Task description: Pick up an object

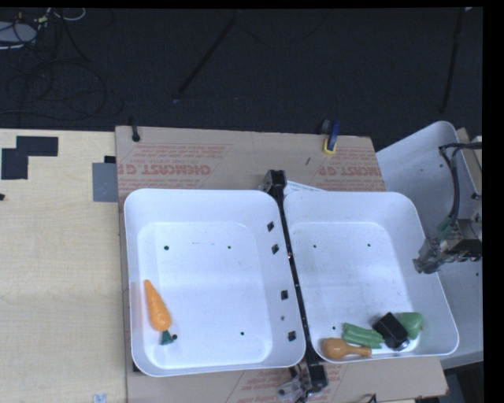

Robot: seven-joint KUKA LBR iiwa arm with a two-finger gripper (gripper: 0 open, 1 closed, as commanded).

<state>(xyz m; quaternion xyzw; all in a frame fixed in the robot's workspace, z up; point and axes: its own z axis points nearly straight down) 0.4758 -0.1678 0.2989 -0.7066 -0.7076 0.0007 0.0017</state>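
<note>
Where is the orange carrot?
The carrot lies in the left bin, close to its left wall near the front corner, far from the other toys in the right bin.

The bench point(55, 260) is pale wood. A cardboard sheet point(236, 161) lies on it, carrying two white bins, left point(201, 206) and right point(354, 206), side by side.

Robot lab setting, two white bins point(201, 206) sitting on printed cardboard point(205, 161), loose cables point(47, 24) trailing across dark floor, pale wooden surface point(55, 275)
</note>
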